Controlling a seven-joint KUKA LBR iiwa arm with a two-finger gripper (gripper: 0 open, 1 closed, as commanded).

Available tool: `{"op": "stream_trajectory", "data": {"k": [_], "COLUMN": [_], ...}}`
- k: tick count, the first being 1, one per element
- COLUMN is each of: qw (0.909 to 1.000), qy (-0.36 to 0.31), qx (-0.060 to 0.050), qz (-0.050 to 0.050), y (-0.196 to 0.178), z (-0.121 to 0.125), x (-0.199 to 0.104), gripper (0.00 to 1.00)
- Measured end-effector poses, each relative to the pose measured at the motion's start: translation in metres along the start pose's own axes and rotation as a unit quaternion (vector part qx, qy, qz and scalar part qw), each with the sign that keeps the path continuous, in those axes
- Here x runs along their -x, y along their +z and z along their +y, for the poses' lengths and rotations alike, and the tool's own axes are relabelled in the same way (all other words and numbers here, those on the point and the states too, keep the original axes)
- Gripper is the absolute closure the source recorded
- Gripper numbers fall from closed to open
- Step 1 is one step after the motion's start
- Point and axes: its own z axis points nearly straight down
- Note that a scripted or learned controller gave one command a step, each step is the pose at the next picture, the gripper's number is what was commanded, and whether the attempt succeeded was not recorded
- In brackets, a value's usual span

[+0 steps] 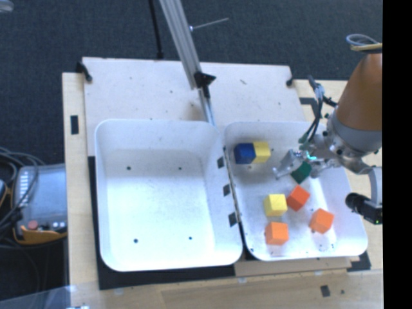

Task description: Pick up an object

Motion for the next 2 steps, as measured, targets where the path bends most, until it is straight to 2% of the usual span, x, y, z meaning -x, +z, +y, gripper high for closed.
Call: {"op": "stream_trajectory", "data": {"k": [1, 2], "qw": [1.0000, 1.0000], "qy": [0.002, 0.003], "qx": [0.002, -0.001], "qz": [-0.001, -0.001], "y": [-0.002, 0.053], "z": [0.001, 0.009], "x": [0.000, 0.006], "gripper": [0.00, 0.00]}}
